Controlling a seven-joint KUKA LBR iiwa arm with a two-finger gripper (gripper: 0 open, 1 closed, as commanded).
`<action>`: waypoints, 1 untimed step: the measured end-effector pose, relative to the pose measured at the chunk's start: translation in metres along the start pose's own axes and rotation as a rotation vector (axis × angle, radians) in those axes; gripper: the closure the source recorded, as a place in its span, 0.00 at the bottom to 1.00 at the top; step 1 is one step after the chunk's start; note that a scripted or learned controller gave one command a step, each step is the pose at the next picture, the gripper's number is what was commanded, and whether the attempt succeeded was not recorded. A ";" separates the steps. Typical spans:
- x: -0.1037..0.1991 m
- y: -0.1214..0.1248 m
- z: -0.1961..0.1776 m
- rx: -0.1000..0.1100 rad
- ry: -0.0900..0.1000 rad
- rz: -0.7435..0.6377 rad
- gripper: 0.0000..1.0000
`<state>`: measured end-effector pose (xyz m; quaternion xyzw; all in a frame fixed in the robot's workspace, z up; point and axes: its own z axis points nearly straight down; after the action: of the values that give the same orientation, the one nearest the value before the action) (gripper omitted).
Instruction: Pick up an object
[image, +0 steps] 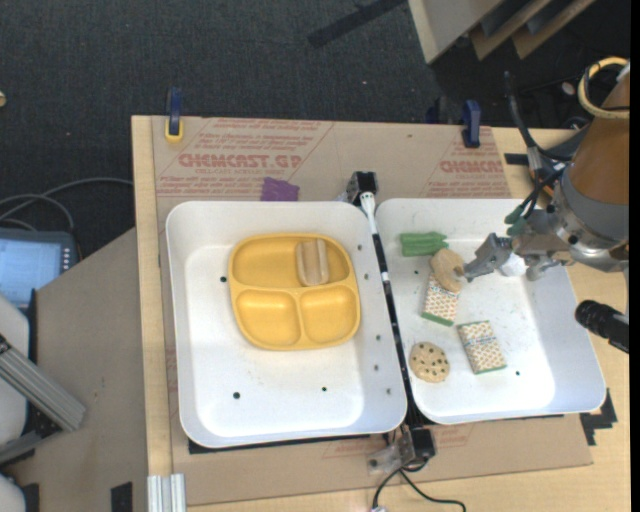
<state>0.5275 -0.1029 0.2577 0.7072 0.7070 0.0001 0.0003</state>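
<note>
The gripper (478, 262) is low in the right bin (560, 395), its tip touching a tan rounded piece (447, 268) near the bin's upper middle. Whether the fingers are apart or closed, I cannot tell; they merge into one grey shape. The tan piece is partly covered by the tip, so its long axis is hard to read.

Just below it lies a patterned packet (440, 301), tilted, and a second packet (482, 346) further right. A cookie (430, 361) lies lower. A green piece (422, 242) lies crosswise above.

In the left bin (200, 380) a yellow divided plate (295, 292) holds a light brown bar (313, 263), pointing up-down.
</note>
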 end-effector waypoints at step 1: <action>-0.025 -0.040 0.116 0.015 0.003 0.005 0.00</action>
<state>0.4876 -0.1282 0.1416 0.7089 0.7053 -0.0043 -0.0061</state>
